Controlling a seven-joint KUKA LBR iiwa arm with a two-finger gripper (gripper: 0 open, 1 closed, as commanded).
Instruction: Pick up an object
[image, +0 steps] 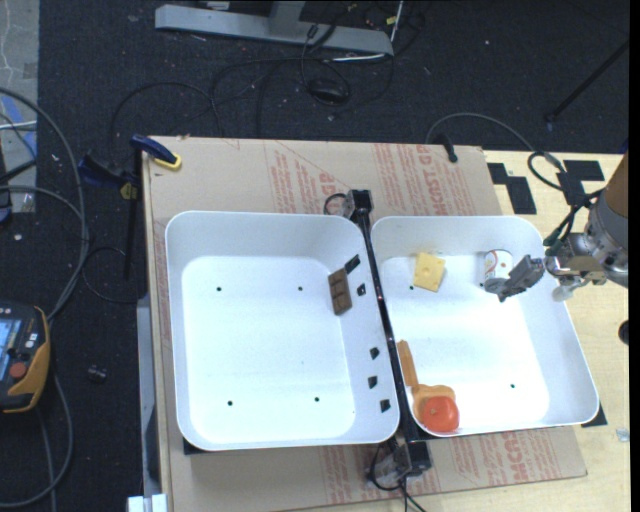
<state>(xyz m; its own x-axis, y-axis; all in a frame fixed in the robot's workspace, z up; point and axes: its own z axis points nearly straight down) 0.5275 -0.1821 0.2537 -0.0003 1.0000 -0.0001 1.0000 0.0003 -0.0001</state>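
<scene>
The right bin (560, 330) holds a yellow block (429, 271) near its far wall. A small white and red cup (492, 265) lies to the right of the block. An orange handle with a red round end (434, 405) rests at the bin's near left corner. My gripper (515, 277) hangs over the far right part of this bin, just right of the cup and close to it. Nothing shows in its grasp. A brown rectangular piece (341, 292) leans by the right wall of the left bin (200, 330).
The two bins meet at a dark divider (380, 320) with black clips. They sit on a cardboard sheet (300, 175). A blue and yellow clamp (155, 152) is at the sheet's far left corner. Cables lie on the dark floor behind.
</scene>
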